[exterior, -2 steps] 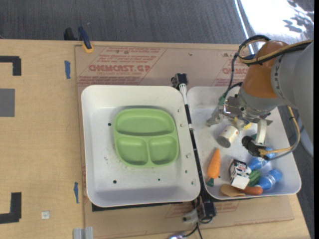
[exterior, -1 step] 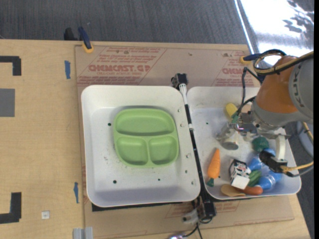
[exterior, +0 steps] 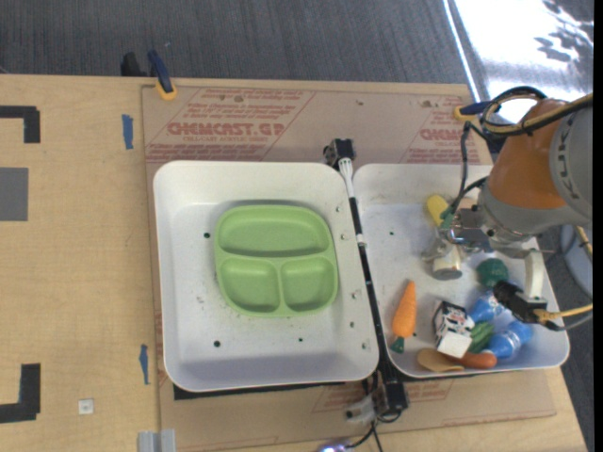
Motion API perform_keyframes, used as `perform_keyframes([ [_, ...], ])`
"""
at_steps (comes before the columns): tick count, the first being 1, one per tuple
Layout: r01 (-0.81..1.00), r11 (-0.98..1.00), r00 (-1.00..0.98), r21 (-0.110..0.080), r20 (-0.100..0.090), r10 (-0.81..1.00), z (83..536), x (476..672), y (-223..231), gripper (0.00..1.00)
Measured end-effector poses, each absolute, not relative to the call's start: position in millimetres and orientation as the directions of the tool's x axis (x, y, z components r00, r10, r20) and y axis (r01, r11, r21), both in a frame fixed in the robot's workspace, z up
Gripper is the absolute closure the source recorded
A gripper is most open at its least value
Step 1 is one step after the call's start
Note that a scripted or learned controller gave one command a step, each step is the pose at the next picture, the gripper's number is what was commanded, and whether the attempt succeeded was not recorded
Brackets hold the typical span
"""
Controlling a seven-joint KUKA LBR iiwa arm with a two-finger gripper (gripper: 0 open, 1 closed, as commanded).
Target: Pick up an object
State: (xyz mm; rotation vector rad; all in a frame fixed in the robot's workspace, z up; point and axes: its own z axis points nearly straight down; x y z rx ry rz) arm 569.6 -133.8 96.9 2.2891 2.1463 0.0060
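- Grey end effector (exterior: 450,252) hangs low in the right shallow white bin (exterior: 396,217), just beyond the orange plastic carrot (exterior: 404,310), presumably hunting a pick.
- Its opening and any hold: can't tell.

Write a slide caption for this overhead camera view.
Gripper lowered into right bin near toy carrot; green divided plate alongside.

Pretty clearly a robotics lab or test cell, not anyone's home. The gripper (exterior: 450,249) hangs over a plywood bench (exterior: 75,252) marked with black tape squares and blue tape tabs to its left, with grey office carpet (exterior: 283,17) beyond it.
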Motion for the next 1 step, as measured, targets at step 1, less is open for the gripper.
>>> perform_keyframes([
  [1,0.919,-0.394,0.394,0.001,0.001,0.919,249.5,520.8,-80.3,1.00],
])
